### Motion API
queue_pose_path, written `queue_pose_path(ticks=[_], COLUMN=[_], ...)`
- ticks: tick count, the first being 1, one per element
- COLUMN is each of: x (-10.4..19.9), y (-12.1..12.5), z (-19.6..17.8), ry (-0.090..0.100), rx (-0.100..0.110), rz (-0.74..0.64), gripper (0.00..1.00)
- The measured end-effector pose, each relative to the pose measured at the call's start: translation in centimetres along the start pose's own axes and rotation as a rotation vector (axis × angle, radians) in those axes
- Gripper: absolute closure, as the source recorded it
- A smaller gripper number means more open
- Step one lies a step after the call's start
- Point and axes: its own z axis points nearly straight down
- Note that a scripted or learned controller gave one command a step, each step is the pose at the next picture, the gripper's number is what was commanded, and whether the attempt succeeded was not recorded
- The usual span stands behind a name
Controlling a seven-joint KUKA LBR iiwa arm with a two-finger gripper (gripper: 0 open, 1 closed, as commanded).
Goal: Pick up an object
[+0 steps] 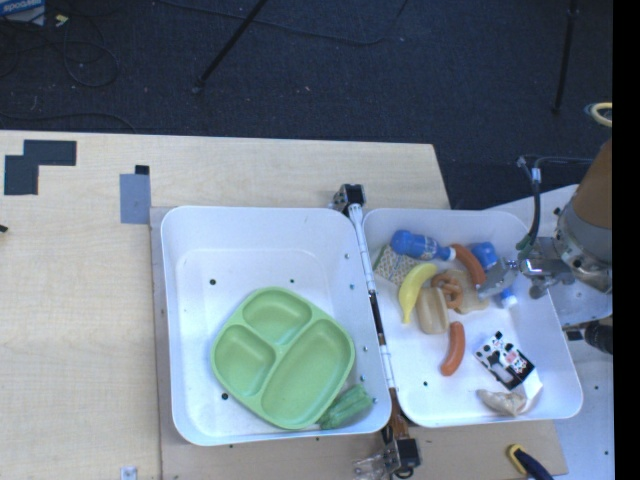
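Nothing's lifted yet as far as I can tell. The likely target is somewhere in the clutter at the far side of the right bin [570,393]: an orange sausage-like piece [467,260] and a blue block [484,254] sit right by the gripper [497,284], which is down among them, but whether it's clamped or spread I can't tell. So the grab and lift look still to do. Crowding it are a banana [412,289], a blue bottle [417,244] and a second sausage [453,349]. The left bin [180,268] holds a green divided plate [284,356].
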Motion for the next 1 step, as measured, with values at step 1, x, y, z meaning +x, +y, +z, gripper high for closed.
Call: queue_pose_path(ticks=[1], x=[-1.43], y=[-5.0], z=[10.44], ry=[0.001], rx=[-0.002], rz=[0.001], gripper=[0.0])
